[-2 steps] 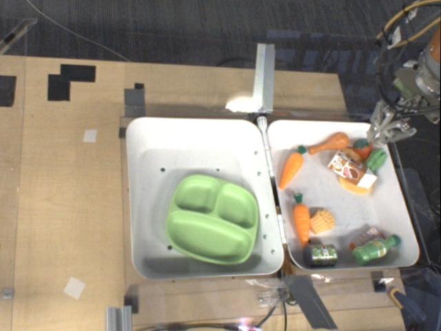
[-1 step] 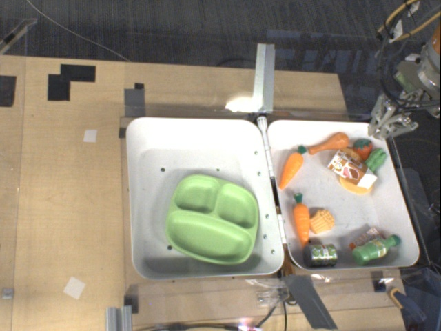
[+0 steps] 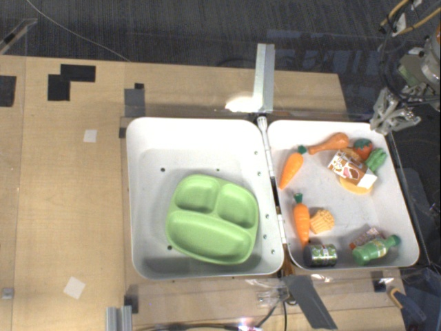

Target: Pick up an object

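Nearest you, along the right bin's [image 3: 411, 205] near edge: a dark can [image 3: 322, 255] on its side and a green bottle [image 3: 375, 248] lying with its long axis running left to right, cap toward the right wall. Just beyond, a carrot [image 3: 301, 221] lies lengthwise, leaf end toward the far edge, with a corn piece [image 3: 322, 220] touching its right side. Toward the far left corner, a second carrot [image 3: 290, 168] slants, tip toward the near-left. Along the far edge you have a drumstick [image 3: 329, 143], a carton [image 3: 351, 170] and a green vegetable [image 3: 376, 159]. The left bin [image 3: 141, 185] carries a green divided plate [image 3: 212, 218]. The gripper [image 3: 394, 118] hangs past the right bin's far right corner, fingers spread, grasping nothing.
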Action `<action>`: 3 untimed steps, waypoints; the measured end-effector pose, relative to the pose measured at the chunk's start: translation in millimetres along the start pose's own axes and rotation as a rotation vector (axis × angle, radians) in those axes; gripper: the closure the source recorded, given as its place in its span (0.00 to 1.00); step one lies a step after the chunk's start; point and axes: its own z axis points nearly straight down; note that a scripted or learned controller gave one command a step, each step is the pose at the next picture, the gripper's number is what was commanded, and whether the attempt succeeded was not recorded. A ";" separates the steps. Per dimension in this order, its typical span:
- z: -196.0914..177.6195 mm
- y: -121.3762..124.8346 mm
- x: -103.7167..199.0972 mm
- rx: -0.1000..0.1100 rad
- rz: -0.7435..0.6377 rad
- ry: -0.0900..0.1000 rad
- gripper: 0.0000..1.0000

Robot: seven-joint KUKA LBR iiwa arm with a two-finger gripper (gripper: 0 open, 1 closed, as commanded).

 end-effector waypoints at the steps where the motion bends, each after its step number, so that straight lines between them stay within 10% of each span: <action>1: 7.8 -44.6 -13.4 -0.011 0.265 0.022 1.00; 2: -8.3 -45.4 -16.6 -0.003 0.263 0.009 1.00; 3: 5.8 -2.3 46.2 -0.005 0.663 0.026 1.00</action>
